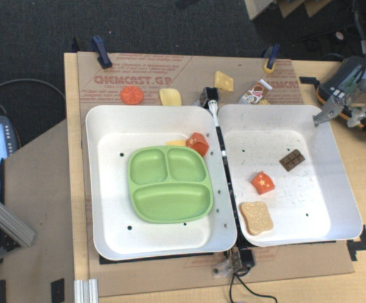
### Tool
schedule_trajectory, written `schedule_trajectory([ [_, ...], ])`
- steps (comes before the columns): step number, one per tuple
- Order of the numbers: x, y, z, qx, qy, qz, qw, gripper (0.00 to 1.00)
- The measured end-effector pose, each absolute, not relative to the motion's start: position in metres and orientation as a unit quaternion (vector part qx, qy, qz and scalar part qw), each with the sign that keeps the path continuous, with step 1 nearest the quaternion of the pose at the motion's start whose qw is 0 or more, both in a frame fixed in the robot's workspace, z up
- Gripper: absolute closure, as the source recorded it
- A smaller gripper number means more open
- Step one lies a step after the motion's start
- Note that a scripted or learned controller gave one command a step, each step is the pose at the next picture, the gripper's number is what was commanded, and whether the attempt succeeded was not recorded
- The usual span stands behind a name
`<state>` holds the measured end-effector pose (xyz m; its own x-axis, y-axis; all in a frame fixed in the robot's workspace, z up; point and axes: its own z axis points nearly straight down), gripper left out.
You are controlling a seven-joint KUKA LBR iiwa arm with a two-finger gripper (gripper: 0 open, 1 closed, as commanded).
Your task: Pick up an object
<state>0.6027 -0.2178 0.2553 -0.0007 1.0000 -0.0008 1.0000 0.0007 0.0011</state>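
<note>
White right bin (322, 188) holds a brown block (291, 160), a red cube (263, 182) and toast (257, 217); gripper (328, 113) hovers over its far right rim, grip state unclear.

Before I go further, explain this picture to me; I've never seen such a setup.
One camera, fixed above a bench, looks down at a slant on two shallow white bins, the left bin and the right bin. The grey machine at the right edge is a robot arm; its gripper hangs over the right bin's far corner and holds nothing. The left bin holds a green divided plate and a red toy piece. The right bin holds a brown block, a red cube and a toast slice. More toy food lies behind the bins.
</note>
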Motion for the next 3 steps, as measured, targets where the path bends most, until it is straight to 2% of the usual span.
schedule_trajectory([
  [1, 0.558, -0.121, 0.116, 0.705, 0.709, -0.0029, -0.009, 0.00],
  [2, 0.534, -0.091, 0.082, 0.706, 0.708, -0.0012, -0.004, 0.00],
  [3, 0.536, -0.093, 0.095, 0.708, 0.707, 0.0004, 0.000, 1.00],
])
